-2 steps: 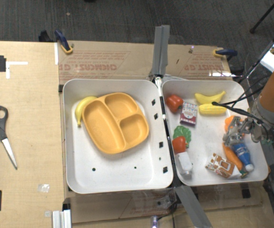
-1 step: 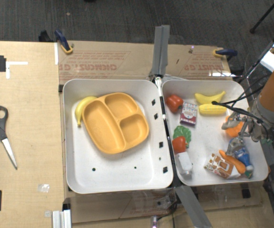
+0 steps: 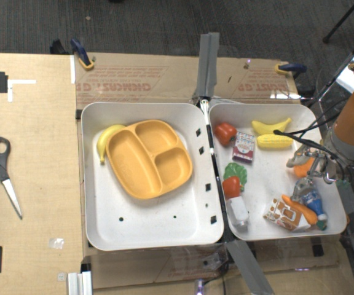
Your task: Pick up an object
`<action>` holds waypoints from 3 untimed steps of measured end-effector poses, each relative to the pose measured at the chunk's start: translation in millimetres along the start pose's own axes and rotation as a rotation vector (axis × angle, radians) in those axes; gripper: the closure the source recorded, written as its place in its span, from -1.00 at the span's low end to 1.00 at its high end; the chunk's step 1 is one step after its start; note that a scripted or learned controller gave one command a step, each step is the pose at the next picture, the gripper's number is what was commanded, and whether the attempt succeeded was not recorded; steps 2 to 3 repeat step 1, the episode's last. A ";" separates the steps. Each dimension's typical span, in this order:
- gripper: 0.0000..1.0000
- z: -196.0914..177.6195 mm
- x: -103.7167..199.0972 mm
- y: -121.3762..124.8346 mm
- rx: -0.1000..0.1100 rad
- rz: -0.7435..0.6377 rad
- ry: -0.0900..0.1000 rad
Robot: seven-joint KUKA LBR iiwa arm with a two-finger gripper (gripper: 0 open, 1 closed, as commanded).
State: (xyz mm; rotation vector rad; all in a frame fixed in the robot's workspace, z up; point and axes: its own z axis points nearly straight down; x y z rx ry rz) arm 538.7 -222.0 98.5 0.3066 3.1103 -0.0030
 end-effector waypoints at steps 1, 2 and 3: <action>1.00 -8.0 -0.2 0.7 0.000 -0.002 0.000; 1.00 -8.0 -0.2 0.7 0.000 -0.002 0.000; 1.00 -8.0 -0.2 0.7 0.000 -0.002 0.000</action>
